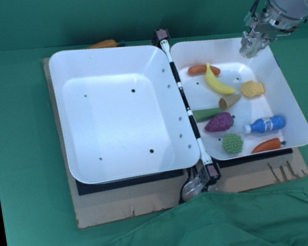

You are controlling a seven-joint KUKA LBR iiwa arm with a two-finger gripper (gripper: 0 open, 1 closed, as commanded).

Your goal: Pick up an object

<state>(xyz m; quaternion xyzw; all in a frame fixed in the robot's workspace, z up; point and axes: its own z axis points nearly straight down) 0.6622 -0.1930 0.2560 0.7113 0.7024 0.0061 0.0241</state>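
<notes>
A table (22,141) draped in green cloth (218,225), rumpled into folds along the near edge, carries a flat brown cardboard sheet (127,206) under even, soft light, with a darker green backdrop (93,7) rising behind it.

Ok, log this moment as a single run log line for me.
phase: approach | gripper: above far right corner of right bin, nothing between fingers | nearest: banana, yellow toy

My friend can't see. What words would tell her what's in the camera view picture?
A robot arm's gripper hangs over the far corner of the right white bin, which holds toy food: a banana, purple grapes, a blue bottle and more. The left white bin sits beside it on a green bench.
</notes>
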